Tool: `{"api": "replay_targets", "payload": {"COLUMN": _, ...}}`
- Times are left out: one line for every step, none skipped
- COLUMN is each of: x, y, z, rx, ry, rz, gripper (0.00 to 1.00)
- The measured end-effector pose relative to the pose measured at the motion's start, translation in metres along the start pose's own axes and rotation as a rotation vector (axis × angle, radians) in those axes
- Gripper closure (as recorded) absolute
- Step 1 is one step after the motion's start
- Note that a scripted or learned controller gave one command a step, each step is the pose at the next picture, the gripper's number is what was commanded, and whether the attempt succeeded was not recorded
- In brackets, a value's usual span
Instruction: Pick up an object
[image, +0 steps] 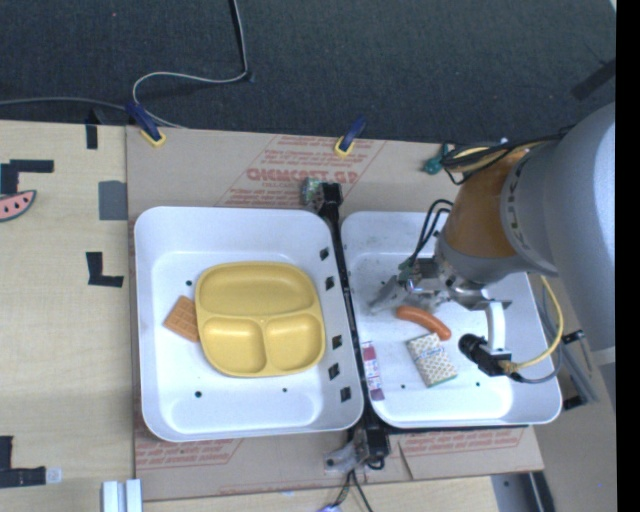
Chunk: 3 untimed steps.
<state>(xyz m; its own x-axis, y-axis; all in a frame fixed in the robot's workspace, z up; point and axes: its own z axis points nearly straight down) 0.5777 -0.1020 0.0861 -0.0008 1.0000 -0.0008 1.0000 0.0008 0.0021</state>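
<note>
In the right bin (520, 400) lies an orange sausage-shaped piece (423, 320), and just below it a small speckled tan packet (432, 360). A thin red-and-white stick (370, 368) rests against that bin's left wall. My gripper (392, 291) hangs low over the right bin's upper left part, just up and left of the orange piece. The grey arm with its orange band (480, 215) covers the bin's upper right. Nothing shows held in the gripper.
The left bin (160, 250) holds a yellow three-part plate (262, 317) with a brown waffle-like cracker (182, 318) tucked under its left edge. A black clamp strip (336, 290) runs between the bins. A yellow cable (545, 350) loops near the right bin's right side.
</note>
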Motion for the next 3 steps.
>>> {"api": "replay_targets", "payload": {"x": -0.001, "y": 0.001, "z": -0.010, "rx": -0.002, "ry": -0.002, "rz": 0.001, "gripper": 1.00}}
{"api": "replay_targets", "payload": {"x": -0.001, "y": 0.000, "z": -0.010, "rx": -0.002, "ry": -0.002, "rz": 0.001, "gripper": 0.00}}
{"api": "replay_targets", "payload": {"x": 0.006, "y": -0.043, "z": -0.001, "rx": -0.004, "ry": -0.001, "rz": 0.000, "gripper": 0.00}}
